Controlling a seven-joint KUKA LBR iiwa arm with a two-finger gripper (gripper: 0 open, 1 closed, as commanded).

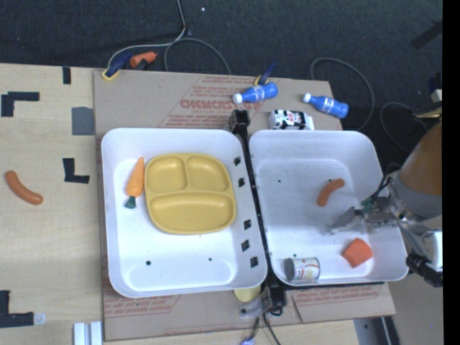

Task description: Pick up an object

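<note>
A small sausage (330,191) lies on the floor of the right bin (302,149), its long axis slanted, the upper end pointing toward the bin's far right corner. Just to its lower right the pincer (343,223) rests low in the same bin, fingers spread and slanting toward the left, with nothing between them and apart from the sausage. An orange block (357,253) sits near the pincer, toward the bin's near edge, and a small can (302,269) lies on its side at the near wall. In the left bin (115,214) a yellow divided plate (190,192) lies with a toy carrot (135,178) just beside its left edge, pointing lengthwise away from the camera.
</note>
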